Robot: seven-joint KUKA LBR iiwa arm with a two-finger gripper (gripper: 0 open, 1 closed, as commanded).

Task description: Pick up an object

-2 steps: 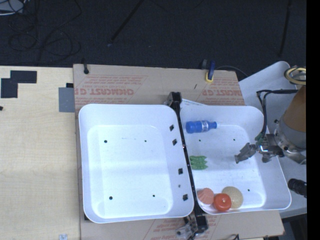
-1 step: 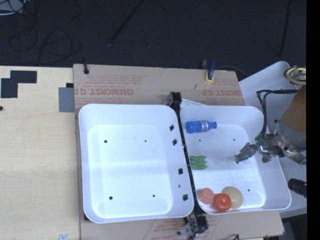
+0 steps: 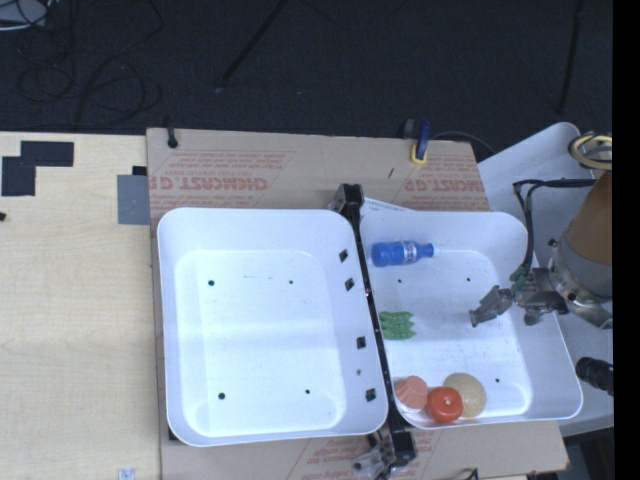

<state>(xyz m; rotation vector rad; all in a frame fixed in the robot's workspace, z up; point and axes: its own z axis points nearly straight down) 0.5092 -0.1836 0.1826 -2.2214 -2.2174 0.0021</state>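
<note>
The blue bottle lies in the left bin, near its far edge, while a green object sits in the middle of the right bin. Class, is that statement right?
Not quite. The camera view shows the blue bottle lying in the right bin, near its far edge, not in the left one. The rest holds: the green object sits in that same right bin, towards its middle.

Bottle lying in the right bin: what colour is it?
Blue, with a paler cap end; the bottle shows clearly in the camera view.

We count two white bins point(image 3: 190, 268). We see one blue bottle point(image 3: 401, 254), one green toy point(image 3: 396, 325), and three round things point(image 3: 444, 402) in a corner.
</note>
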